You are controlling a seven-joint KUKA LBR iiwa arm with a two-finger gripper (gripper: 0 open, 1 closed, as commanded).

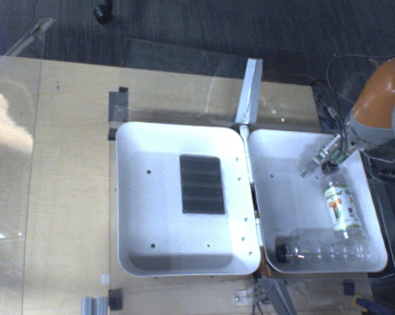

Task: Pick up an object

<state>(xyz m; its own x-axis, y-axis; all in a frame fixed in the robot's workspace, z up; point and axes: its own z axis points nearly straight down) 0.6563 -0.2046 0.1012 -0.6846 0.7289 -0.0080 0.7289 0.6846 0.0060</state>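
Arm in from the right, orange band [378, 93] above the wrist, hand [323, 159] hanging over the upper right part of the right bin [276, 157]. Hand points down and left; it's small and blurred here, so can't tell if it's open or closed, and nothing visibly held in it

Candidates, all in the right bin:
- small bottle [341, 207] with white label and coloured print, lying just below the hand, near the bin's right wall, long axis roughly up-down in the view, a bit tilted
- clear plastic bottle [324, 250] with a dark cap, lying on its side along the bottom wall, cap end pointing left

Left bin [138, 157] has a dark ribbed slab [201, 184] flat near its middle, well apart from the hand

Judged step: approach, before any grasp. Small bottle looks like the nearest target

To do it well:
- come down centred on the bottle's body, not on the cap end
- close across the narrow width, at right angles to the long axis, so it can't roll out
- stay off the right wall; bottle lies near it, little room on that side
- go low enough to pinch around the widest part of the body, otherwise it likely squirts away
- lift straight up, slowly

Clear bottle looks harder: hugs the wall, slick, rolls easily. Flat slab likely gives no edge to pinch
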